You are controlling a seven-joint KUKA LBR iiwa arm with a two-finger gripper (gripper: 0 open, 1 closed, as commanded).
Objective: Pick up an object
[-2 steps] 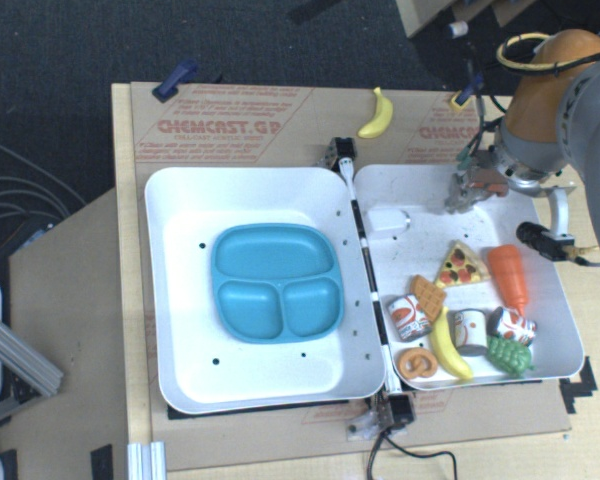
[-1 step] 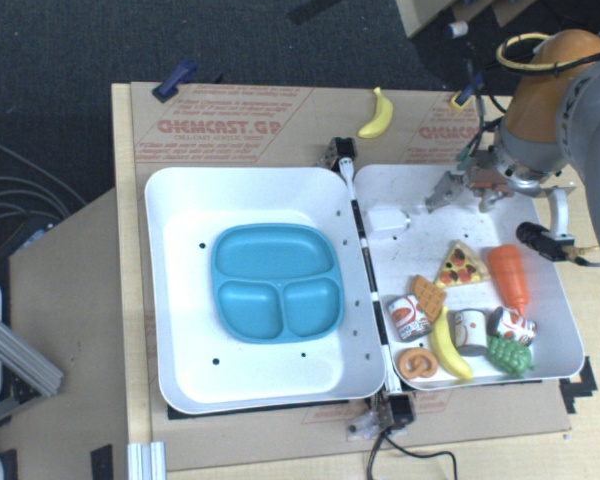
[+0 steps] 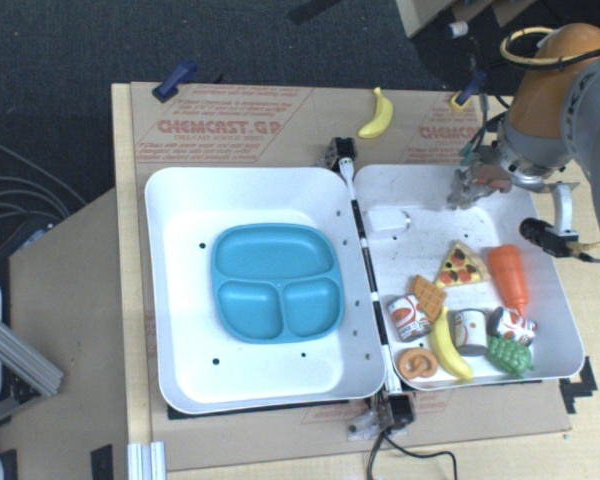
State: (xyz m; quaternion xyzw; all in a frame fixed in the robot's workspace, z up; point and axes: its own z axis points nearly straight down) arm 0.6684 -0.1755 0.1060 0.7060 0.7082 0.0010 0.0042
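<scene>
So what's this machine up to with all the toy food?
A robot arm reaches in from the right over the right-hand bin, its gripper hovering near that bin's far end. The toy food lies bunched at the near end: a pizza slice, a carrot, a waffle, a banana, a donut and some others. Nothing looks grasped yet. The left bin holds a blue divided plate, and a second banana sits on the bench beyond the bins.
</scene>
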